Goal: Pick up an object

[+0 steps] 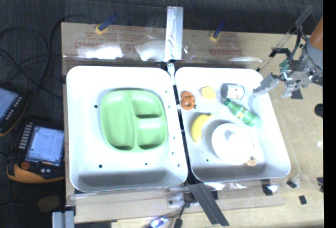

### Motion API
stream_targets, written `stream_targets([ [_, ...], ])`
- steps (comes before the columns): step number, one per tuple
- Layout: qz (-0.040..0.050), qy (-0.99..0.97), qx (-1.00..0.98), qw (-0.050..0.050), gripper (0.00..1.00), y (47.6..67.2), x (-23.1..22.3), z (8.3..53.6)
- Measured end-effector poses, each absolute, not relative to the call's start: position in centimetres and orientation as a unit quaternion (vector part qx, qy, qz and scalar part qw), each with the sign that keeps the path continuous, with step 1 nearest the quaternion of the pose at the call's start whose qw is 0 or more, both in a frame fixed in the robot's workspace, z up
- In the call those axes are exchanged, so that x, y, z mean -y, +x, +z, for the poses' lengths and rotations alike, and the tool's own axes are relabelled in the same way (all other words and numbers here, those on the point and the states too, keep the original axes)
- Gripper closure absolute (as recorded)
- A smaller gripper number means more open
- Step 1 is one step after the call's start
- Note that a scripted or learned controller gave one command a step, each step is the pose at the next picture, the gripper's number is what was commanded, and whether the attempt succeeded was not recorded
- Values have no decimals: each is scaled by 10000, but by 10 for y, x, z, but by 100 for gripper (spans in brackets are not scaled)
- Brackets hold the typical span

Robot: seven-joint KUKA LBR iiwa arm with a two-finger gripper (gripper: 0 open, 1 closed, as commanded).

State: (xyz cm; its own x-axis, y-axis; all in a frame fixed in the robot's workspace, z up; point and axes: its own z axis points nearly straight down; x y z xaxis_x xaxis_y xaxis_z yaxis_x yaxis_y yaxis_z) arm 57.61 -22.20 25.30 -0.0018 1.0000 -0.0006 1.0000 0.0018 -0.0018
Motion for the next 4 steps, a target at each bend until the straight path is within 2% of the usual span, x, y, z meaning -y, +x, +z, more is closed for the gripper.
stream_targets([
  [1,6,-6234,7819,4,0,581,184,195],
  [2,2,-6232,7821,-1,100,581,183,204],
  [3,-41,-5592,8290,-80,100,570,214,115],
  [4,3,-5792,8152,-6,100,559,160,232],
])
